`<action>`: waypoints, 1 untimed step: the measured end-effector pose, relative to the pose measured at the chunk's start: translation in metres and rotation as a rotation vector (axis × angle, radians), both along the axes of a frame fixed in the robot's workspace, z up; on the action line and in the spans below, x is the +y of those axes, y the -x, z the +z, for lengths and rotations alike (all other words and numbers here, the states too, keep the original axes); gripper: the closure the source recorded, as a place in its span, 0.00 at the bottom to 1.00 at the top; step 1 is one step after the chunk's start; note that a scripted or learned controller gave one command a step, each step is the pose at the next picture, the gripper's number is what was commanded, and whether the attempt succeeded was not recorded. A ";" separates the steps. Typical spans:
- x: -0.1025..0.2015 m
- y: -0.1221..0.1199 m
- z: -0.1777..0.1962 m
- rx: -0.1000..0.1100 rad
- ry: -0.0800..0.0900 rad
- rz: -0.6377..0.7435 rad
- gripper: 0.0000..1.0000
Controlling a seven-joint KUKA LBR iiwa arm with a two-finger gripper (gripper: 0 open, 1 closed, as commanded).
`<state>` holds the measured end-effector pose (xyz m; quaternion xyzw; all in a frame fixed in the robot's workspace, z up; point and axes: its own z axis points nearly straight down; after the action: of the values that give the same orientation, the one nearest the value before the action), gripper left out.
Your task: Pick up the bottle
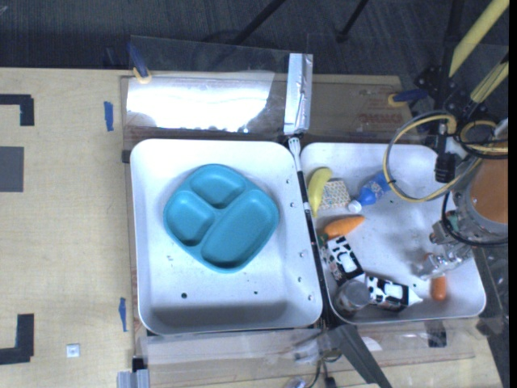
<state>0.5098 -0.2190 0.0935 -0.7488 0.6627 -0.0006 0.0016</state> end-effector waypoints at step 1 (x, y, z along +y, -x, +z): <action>0.013 0.021 0.000 -0.016 0.010 0.371 1.00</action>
<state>0.4892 -0.2062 0.0936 -0.8581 0.5134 -0.0098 0.0032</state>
